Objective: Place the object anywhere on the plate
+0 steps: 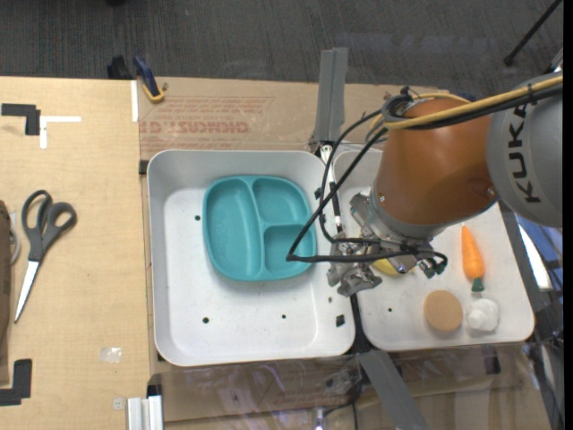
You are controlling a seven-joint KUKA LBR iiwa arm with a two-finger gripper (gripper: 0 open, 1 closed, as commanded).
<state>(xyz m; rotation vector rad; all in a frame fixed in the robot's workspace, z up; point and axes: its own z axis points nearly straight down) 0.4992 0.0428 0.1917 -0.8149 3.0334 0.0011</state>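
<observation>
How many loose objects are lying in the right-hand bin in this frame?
3 clear: carrot at right, tan round piece in front, white item beside it. A yellow bit peeks beneath the arm; more may be hidden.

The grey arm (528,164) enters from the right and bends downward, its orange band (430,164) sitting directly above the wrist. Below the band, the grey wrist (394,227) points almost straight down. The gripper (358,276) hangs beneath it, slightly to the left, with black cables (336,186) looping up past the band from its left side.
</observation>
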